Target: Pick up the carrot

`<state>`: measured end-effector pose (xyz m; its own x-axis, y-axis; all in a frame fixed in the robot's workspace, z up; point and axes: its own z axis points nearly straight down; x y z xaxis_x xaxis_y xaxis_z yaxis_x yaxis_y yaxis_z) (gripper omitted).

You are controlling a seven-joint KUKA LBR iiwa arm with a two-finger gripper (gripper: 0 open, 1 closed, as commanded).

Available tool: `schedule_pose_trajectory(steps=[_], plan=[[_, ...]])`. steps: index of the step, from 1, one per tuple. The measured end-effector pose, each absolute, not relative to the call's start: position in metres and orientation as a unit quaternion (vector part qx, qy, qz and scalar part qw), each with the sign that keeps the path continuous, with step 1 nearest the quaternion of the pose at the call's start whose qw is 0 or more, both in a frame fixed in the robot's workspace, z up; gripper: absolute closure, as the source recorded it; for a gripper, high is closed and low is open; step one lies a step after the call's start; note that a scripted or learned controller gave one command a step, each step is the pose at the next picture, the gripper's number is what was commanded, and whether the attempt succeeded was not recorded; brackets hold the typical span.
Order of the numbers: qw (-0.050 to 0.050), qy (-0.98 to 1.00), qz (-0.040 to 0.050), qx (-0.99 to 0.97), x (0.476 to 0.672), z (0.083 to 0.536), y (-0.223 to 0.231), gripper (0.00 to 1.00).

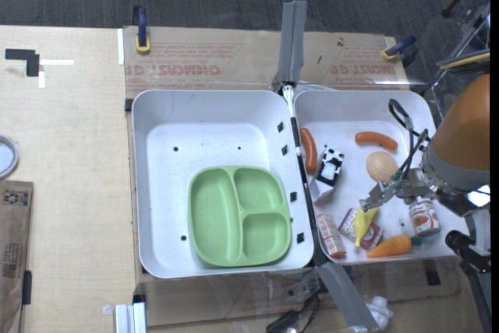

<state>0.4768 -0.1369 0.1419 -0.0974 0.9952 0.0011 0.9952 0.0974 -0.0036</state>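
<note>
The orange carrot (390,246) lies near the front wall of the right bin (355,99), pointing left. My gripper (374,201) hangs over the middle of that bin, up and to the left of the carrot and apart from it. It sits just above a yellow toy (364,223). Nothing of the carrot is between the gripper's parts.
Around the gripper lie a beige egg (381,165), a small can (423,218), a red-and-white packet (331,236), a black-and-white toy (330,165) and two sausages (376,139) (309,148). A green divided plate (240,214) rests in the left bin (156,168).
</note>
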Motion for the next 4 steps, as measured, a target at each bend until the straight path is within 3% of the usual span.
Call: schedule_pose_trajectory(steps=[1, 2, 3, 4], plan=[[-0.001, -0.811, 0.0, -0.585, 0.478, 0.166, -0.143, 0.0], [-0.002, -0.81, -0.0002, -0.586, 0.479, 0.175, -0.144, 1.0], [-0.002, -0.81, -0.0002, -0.586, 0.479, 0.175, -0.144, 0.0], [0.0, -0.859, 0.0002, -0.512, 0.478, 0.173, -0.132, 0.0]])
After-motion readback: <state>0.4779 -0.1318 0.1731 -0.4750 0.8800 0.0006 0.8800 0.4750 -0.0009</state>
